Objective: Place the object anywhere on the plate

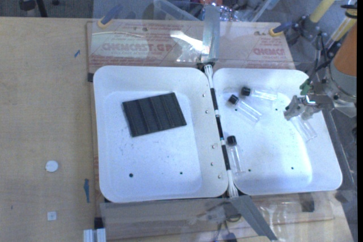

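Plate (154,114), dark and ridged, lies flat in left bin (108,139). Three capped vials (243,106) lie loose in right bin (323,167), toward 10 o'clock. Claw (299,107) hangs at 3 o'clock over that bin, likely lining up a pick; its spread cannot be told.

A dark grey ribbed plate (154,114) lies in a white bin (108,122); clear vials (241,106) have black caps.

- The grey arm (340,73) reaches in from the right, orange band above its wrist.
- Its end effector (299,107) points down-left, hanging low.
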Controlling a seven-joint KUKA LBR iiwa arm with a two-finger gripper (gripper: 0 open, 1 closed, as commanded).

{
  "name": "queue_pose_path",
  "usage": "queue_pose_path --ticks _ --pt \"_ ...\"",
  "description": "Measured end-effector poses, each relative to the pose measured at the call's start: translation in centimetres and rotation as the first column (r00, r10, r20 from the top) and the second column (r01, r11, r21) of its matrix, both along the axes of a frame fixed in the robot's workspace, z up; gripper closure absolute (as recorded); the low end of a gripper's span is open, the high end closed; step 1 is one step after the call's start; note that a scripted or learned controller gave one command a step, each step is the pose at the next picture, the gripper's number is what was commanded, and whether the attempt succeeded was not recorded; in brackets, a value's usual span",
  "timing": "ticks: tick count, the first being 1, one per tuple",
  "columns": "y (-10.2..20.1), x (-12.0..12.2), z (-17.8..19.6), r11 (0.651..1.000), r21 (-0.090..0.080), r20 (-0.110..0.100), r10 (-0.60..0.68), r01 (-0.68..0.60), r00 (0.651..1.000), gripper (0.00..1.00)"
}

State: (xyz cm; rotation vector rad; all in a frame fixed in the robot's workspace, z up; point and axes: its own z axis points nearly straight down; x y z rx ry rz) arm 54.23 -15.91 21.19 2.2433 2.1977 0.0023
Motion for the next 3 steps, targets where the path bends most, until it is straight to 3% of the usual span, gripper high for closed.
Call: queue_pose_path --ticks 1,2,3 --pt "1.6 -6.3 3.9 0.988 0.002 -0.004 0.153 -0.153 0.988 1.0" --pt "5.0 -6.1 12.1 0.909 -0.004 0.002 0.416 -0.416 0.909 1.0" --pt "8.4 -6.1 22.4 0.746 -0.006 0.002 0.666 -0.666 0.746 1.0"
